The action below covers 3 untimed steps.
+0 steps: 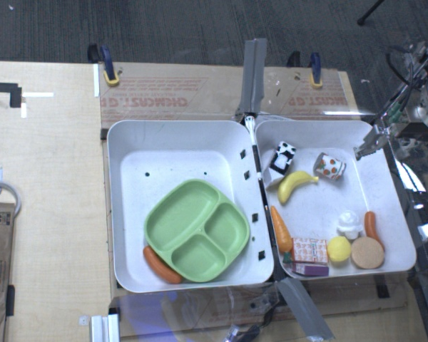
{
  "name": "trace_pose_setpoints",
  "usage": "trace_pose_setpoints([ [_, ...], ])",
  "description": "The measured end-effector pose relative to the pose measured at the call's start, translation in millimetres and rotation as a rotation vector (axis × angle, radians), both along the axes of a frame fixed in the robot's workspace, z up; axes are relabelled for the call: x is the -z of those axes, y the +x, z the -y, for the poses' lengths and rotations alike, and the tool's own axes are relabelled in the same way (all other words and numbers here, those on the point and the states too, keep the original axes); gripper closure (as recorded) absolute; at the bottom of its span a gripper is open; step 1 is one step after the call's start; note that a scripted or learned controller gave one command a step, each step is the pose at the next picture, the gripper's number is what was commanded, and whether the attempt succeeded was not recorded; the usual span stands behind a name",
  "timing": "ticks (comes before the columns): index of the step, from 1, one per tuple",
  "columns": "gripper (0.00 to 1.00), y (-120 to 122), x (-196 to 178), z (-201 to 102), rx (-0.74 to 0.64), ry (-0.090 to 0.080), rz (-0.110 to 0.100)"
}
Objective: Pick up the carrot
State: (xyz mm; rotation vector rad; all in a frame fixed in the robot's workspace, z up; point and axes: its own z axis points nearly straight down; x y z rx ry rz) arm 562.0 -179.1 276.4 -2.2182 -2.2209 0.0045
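The carrot (279, 229) is orange and tapered. It lies in the right bin (381, 191) against that bin's left wall, pointing up and down the view, just below a banana (296, 185). My gripper (369, 146) hangs over the right bin's upper right corner at the end of the grey arm. It is well away from the carrot, up and to the right of it, and nothing shows in its grasp.
The left bin (128, 162) holds a green divided plate (197, 229) and an orange sausage (161, 265). Sharing the right bin are a black-and-white cube (282, 157), a spotted cup (329, 167), a lemon (339, 249), a tan disc (367, 253) and a pink box (309, 251) touching the carrot's lower end.
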Motion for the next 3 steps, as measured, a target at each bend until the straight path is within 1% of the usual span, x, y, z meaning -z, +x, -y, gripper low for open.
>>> trace_pose_setpoints([
  [1, 0.00, -12.9, 142.2, -59.6, -0.035, 0.001, 0.000],
  [2, 0.00, -83.4, 183.4, -66.9, -0.180, 0.000, 0.007],
  [3, 1.00, -82.8, 174.9, -66.4, -0.176, 0.001, 0.008],
])
